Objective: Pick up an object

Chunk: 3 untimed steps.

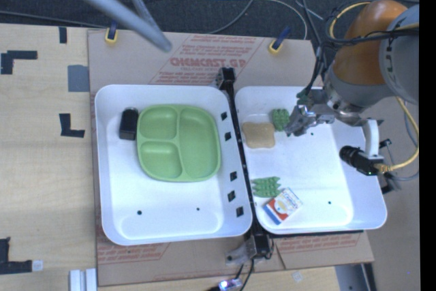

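Note:
My gripper (298, 125) hangs over the upper middle of the right bin (354, 167), just right of a small green leafy toy (280, 118) and a tan bread-like piece (259, 134). Nothing shows between its tips. Lower in the same bin lie a green bean-like bunch (266, 185) and a small red, white and blue packet (282, 205). The left bin (116, 201) holds a green divided plate (180, 142) with a small black block (128, 124) at its left side.
A black clip strip (235, 146) runs along the divider between the bins. Cables trail across the dark floor behind the bench and along the arm at the right. Bare white bin floor lies right of the packet.

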{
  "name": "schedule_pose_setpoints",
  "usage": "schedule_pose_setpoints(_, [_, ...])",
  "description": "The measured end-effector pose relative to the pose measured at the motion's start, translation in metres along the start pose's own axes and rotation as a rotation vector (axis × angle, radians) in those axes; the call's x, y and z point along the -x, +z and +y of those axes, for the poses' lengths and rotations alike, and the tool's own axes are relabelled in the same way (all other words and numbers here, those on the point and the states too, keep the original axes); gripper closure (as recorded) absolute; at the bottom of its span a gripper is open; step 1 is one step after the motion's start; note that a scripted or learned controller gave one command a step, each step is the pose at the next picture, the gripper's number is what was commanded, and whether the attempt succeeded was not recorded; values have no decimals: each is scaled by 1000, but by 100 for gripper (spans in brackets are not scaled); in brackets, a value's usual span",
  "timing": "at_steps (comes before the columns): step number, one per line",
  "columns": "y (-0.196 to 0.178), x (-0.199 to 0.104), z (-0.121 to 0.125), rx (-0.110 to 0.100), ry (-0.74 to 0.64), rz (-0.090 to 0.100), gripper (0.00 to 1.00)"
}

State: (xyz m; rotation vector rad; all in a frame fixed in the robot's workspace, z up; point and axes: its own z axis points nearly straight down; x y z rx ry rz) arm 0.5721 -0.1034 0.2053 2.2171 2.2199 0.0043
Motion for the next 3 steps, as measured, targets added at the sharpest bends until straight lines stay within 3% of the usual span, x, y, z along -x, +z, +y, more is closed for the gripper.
schedule_pose_setpoints(1, [6,-49,4,-6,-4,2,100])
schedule_pose_setpoints(3, [-19,-158,14,-6,-6,3,100])
